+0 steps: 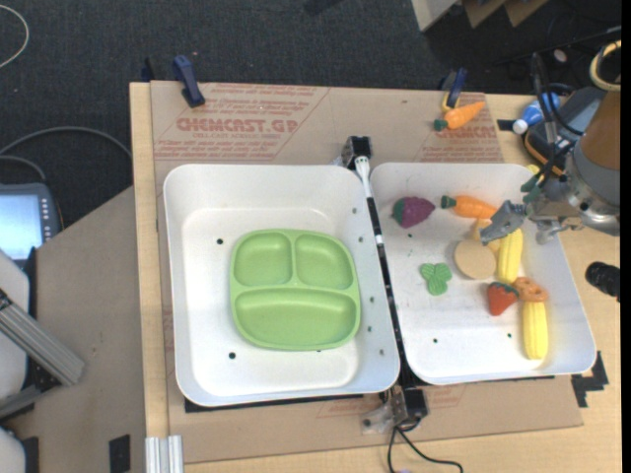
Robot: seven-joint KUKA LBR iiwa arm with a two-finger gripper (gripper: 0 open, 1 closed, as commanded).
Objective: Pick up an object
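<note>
Across the table (pixel 296 116), brown and clamped at its far edge, my two white bins sit side by side. My left bin (pixel 197 215) carries a green divided plate (pixel 294 289) lying flat in its middle. My right bin (pixel 434 348) carries the toy food I have to choose from. My arm (pixel 601 166) reaches in from the right over that bin's far right corner.

Down in size: a yellow corn cob (pixel 533 328) lies near the bin's right wall, with a second yellow piece (pixel 509 256) just above and left of it. A tan round piece (pixel 472 261) touches that second yellow piece. A red strawberry (pixel 501 299) sits just below them, a purple grape bunch (pixel 414 210) lies near the bin's left wall, an orange carrot (pixel 471 206) lies to its right, and a small green broccoli (pixel 435 277) sits apart toward the middle. Another carrot (pixel 461 116) lies outside the bins on the table.

I judge this as the approach step: nothing is lifted, every piece rests on the bin floor. My tool (pixel 508 221) hangs over the cluster of the tan piece and the upper yellow piece, just right of the carrot. Whether it touches anything or how far open it stands, I cannot tell; I see nothing gripped in it. The next move calls for settling squarely over one piece, clear of its close neighbours, before closing.
</note>
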